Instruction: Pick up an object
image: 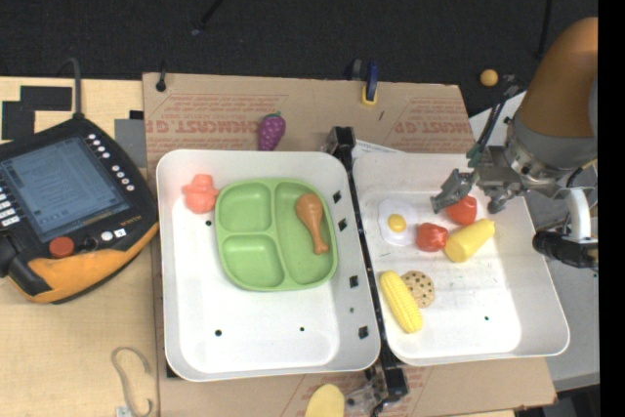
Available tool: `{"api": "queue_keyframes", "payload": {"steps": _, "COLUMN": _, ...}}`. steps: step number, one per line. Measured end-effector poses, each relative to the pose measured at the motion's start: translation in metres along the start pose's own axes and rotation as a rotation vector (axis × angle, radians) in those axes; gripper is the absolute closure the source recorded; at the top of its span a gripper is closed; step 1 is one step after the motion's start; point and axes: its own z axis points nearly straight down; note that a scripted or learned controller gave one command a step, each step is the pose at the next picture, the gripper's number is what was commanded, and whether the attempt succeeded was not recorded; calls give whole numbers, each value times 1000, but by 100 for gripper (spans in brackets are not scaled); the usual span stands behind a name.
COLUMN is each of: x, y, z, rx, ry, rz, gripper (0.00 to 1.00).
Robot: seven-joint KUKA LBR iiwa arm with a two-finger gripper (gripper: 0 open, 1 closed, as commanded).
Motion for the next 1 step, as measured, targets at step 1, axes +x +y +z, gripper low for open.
{"api": "queue_keyframes", "payload": {"steps": 1, "x": 0, "y": 3, "z": -8, "rx": -14, "ry": -3, "rz": -2, "gripper": 0}}
